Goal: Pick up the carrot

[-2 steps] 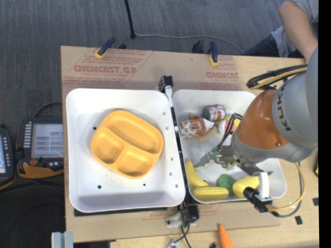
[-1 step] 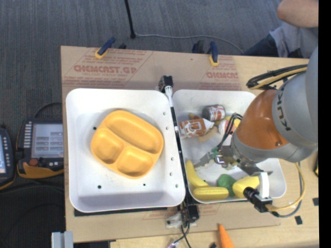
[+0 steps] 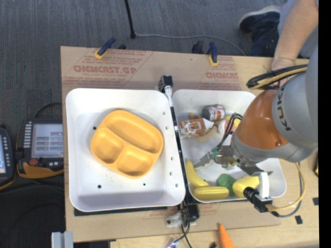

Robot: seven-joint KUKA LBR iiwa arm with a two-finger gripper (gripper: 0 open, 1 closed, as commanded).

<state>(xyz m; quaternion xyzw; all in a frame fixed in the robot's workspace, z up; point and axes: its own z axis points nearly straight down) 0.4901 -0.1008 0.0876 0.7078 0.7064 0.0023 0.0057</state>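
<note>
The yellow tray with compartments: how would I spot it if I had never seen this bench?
Find the left white bin of the two. The yellow tray lies in its middle, turned at a slant. It is a rounded square with three hollows, and nothing else lies around it, unlike the crowded right bin.

Red print reading "CHEMCAST GP" runs across the brown board (image 3: 129,61) covering the worktop, just beyond the far rim of the left bin (image 3: 75,138). The same red wording shows again beyond the right bin (image 3: 279,182), partly cut off and harder to read. On the arm's (image 3: 289,118) grey shell, near its orange band, are the dark letters "KU".
</note>
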